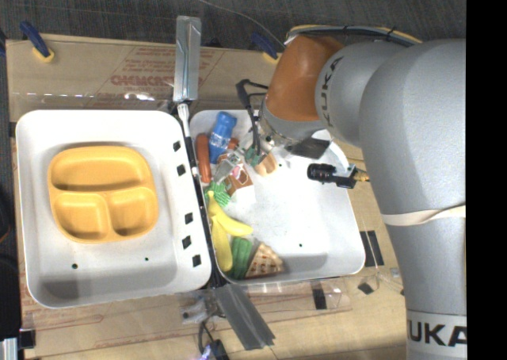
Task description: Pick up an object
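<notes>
- My gripper (260, 154) hangs low over the upper part of the right bin (333, 249), above a heap of small things; my wrist hides how my jaws stand, so I cannot tell
- The heap lies along the bin's left wall: a blue bottle (223, 128) at 12 o'clock, a red sausage (203, 156) just beside it, a banana (226, 221) towards 6 o'clock
- The bottle looks light, stiff and smooth, likely slippery; I judge it best taken across its narrow body
- The banana looks like a light toy, curved; I would take it mid-length
- The left bin (32, 271) holds a yellow tray (101, 190)
</notes>
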`<state>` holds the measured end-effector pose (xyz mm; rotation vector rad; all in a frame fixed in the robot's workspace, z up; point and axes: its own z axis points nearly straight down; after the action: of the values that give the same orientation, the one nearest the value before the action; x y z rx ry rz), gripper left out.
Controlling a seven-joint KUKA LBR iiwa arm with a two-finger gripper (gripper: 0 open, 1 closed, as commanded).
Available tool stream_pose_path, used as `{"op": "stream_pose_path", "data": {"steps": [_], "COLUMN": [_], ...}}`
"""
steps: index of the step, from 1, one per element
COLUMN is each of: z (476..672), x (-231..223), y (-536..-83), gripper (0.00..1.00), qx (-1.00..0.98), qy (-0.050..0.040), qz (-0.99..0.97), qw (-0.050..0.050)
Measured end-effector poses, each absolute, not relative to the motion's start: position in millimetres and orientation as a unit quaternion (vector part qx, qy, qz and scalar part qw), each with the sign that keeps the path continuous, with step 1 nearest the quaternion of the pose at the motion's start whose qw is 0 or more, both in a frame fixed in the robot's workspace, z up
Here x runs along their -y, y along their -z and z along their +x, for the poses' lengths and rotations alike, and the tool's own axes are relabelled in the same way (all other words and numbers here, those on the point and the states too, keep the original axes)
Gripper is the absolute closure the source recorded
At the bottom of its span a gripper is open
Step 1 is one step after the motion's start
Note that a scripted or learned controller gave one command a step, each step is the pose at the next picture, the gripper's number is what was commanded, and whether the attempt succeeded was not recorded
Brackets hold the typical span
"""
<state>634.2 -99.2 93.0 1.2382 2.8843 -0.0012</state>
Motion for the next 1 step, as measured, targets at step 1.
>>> {"op": "stream_pose_path", "data": {"steps": [1], "z": [635.1], "x": [98.7], "y": [-103.6], "gripper": [1.0], "qx": [-0.92], "qy": [-0.0001], "qz": [0.393], "qw": [0.003]}}
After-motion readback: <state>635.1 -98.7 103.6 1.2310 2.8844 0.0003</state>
